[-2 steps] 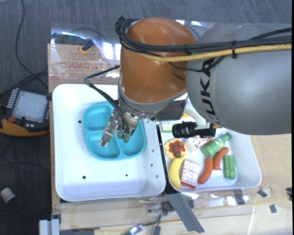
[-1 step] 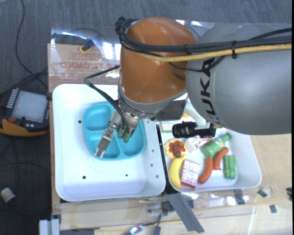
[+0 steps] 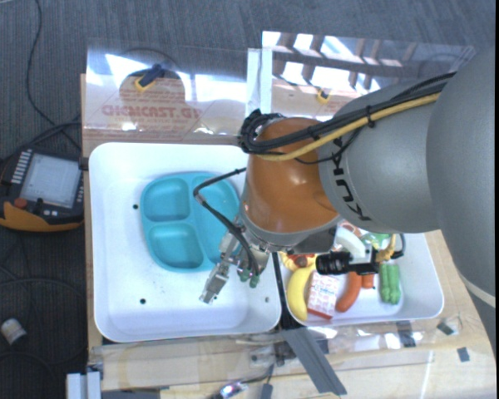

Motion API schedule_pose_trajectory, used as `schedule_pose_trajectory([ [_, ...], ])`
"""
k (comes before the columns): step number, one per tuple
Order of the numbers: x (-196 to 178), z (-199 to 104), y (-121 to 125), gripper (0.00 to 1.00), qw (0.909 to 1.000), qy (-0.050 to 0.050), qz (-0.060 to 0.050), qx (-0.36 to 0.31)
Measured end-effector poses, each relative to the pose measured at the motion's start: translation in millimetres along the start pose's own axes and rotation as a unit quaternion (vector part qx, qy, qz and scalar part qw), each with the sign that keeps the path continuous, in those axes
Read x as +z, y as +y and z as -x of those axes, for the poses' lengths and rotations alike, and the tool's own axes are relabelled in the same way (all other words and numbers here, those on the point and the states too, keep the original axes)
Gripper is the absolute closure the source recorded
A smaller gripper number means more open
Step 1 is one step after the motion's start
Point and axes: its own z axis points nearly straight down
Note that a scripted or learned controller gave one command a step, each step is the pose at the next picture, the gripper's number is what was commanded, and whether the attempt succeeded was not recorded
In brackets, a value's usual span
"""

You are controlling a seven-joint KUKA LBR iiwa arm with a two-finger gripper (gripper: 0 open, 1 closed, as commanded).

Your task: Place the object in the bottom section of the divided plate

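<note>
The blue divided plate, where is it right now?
The blue divided plate lies in the left white bin, toward its upper middle, with the hand just off its lower right edge.

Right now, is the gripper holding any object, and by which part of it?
It cannot be told. The gripper hangs over the left bin, just below and to the right of the blue divided plate, and no object shows clearly at its tip.

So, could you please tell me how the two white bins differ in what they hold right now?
The left bin holds one blue divided plate, lying flat; the right bin holds a jumble of items, among them a banana and something green. The gripper hangs over the left bin, not the right. Both are shallow, white and side by side.
</note>
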Motion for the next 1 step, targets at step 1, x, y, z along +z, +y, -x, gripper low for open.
schedule_pose_trajectory([
  [1,-8.7,-0.8,2.3,1.00,1.0000,0.001,0.002,-0.001],
])
